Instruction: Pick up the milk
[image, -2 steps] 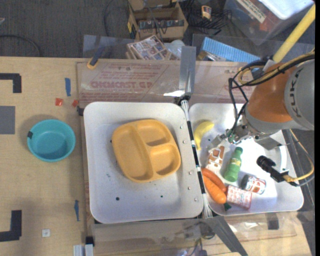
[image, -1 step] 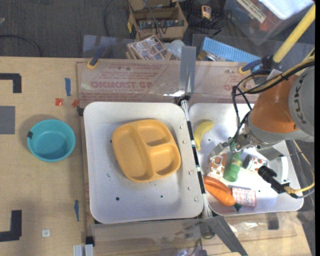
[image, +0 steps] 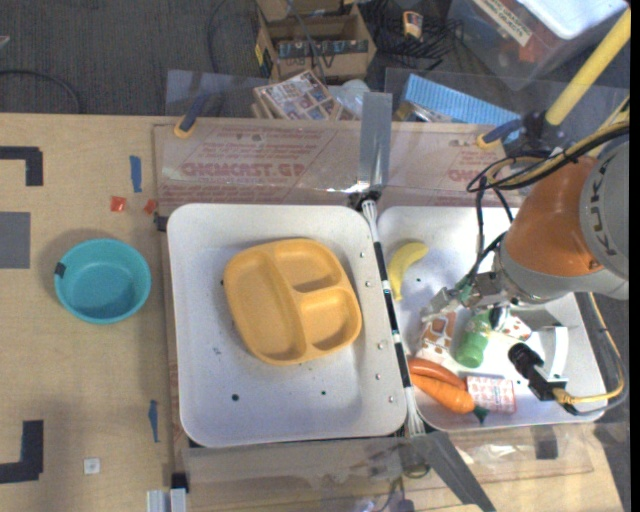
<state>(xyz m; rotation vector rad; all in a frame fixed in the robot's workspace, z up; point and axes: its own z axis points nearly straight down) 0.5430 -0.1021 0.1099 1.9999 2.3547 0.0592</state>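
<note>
1. Two shallow white bins are seen side by side on the wooden bench; the left bin (image: 200, 400) carries a yellow plastic divided plate (image: 292, 298), and the right bin (image: 445, 228) holds a heap of toy food.
2. The heap sits in the near part of the right bin, probably tipped in loosely, so the pieces touch and overlap: an orange plastic carrot (image: 442, 390), a green plastic bottle (image: 471, 340), a small red-and-white packet (image: 492, 394), with a yellow plastic banana (image: 404, 266) apart on the far side.
3. The milk, a small white-and-brown printed carton (image: 438, 335), lies tilted at the left of the heap, just beside the green bottle and touching the carrot's far side.
4. The gripper (image: 478, 292) is held low over the heap, just far-right of the carton.
5. Nothing is seen between its tips; how wide it stands cannot be told.
6. A short shift left and near is judged necessary, and the crowding bottle may be caught instead.
</note>
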